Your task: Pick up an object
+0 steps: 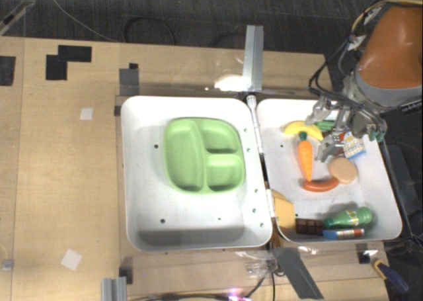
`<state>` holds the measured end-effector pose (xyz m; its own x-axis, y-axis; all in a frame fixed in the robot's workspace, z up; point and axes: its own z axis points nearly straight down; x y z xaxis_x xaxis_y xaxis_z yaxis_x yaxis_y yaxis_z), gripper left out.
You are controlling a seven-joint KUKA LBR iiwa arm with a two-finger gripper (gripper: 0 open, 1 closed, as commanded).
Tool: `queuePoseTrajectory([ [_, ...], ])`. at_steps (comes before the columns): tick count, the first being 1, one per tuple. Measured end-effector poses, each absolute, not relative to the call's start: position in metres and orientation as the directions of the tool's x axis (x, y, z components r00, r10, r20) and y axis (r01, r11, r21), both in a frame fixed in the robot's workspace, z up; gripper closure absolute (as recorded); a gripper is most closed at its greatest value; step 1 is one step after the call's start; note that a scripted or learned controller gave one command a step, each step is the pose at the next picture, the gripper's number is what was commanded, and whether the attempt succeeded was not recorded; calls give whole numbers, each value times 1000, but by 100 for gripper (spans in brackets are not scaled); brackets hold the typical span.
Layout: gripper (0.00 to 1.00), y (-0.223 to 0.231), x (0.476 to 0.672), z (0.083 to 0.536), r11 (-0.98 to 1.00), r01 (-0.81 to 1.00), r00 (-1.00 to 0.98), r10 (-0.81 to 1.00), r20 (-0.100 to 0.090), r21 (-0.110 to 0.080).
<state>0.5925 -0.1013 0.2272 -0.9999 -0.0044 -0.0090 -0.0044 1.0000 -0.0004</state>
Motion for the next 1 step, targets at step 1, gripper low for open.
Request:
queuePoseTrajectory([
  [1,0,-124,602,108,999,51,-999,51,1,2],
])
